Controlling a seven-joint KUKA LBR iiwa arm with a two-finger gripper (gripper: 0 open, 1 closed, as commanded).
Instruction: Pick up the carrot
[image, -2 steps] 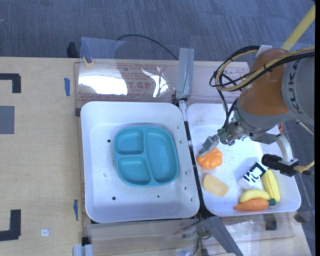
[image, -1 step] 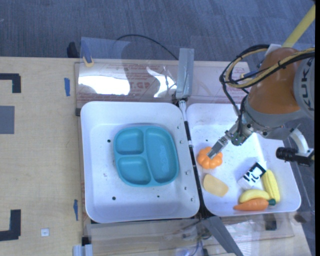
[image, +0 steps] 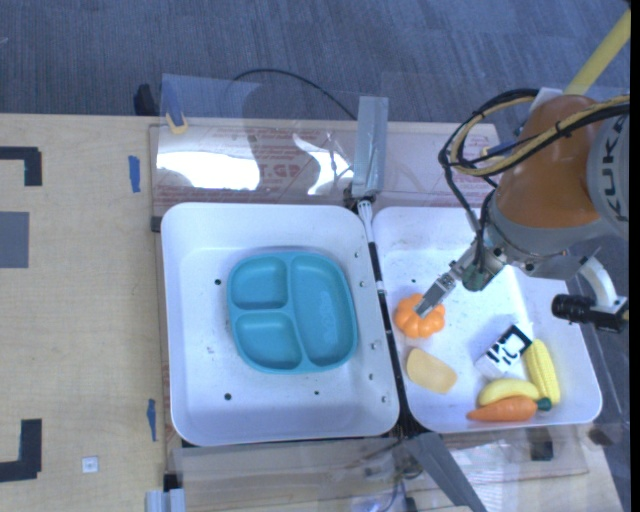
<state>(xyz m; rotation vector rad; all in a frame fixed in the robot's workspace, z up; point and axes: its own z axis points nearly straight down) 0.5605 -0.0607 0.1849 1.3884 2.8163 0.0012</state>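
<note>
L bin (image: 190, 300) holds blue divided plate (image: 293, 310). R bin (image: 575, 400) has the rest. Gripper (image: 432, 303) sits on orange pumpkin (image: 419, 316), can't tell its opening. Carrot (image: 503, 409) lies at near edge, touching banana (image: 508, 390), well apart from gripper. Risk: grabs pumpkin instead, or banana gets nudged w/ carrot

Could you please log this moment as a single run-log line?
task: pick up carrot | gripper: over orange pumpkin, right bin | carrot: untouched, near edge beside banana | status: not grasped
</note>
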